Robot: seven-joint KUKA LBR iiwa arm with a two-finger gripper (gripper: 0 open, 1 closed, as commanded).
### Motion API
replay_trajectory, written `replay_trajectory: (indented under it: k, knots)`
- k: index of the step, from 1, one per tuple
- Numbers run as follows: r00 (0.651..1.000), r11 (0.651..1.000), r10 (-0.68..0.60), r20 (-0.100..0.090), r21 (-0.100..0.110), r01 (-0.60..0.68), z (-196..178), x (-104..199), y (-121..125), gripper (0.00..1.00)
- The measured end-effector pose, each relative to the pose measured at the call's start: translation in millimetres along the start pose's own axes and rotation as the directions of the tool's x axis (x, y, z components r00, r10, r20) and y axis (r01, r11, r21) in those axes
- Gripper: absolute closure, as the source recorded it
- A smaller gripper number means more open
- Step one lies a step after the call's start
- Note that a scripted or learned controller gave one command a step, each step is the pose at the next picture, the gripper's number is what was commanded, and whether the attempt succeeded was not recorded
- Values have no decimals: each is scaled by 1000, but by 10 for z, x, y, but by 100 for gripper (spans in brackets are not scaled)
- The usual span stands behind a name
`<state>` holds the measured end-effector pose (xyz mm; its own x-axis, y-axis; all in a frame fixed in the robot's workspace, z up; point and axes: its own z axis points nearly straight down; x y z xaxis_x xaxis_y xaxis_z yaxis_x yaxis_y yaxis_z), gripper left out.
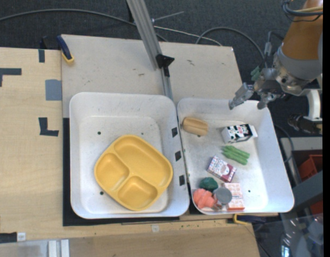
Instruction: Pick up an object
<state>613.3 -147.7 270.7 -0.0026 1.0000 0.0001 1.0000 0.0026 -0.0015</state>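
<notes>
Nothing is picked yet; the whole grasp is left to do. On the table (116, 71), the left bin (79, 143) holds a yellow tray (133, 171). The right bin (271, 165) holds every candidate, all lying loose: a bread roll (195, 126), a black-and-white carton (239, 133), green pods (236, 155), a pink packet (221, 168) and a cluster at the near edge. The hand (249, 101) hovers above the right bin's far rim, fingers apart and bare, well clear of the roll and carton.

Dark carpet (218, 9) is showing along the top of the frame, cables (74, 15) trailing over it — a pale wooden bench (20, 143) is lying at left.
</notes>
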Motion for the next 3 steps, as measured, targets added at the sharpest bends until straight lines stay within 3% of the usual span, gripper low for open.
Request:
replay_trajectory:
  k: [1, 3]
  knots:
    - [1000, 1000, 0, 0, 0, 0, 0, 0, 0, 0]
    - [1000, 1000, 1, 0, 7, -1, 1057, 12, -94, 0]
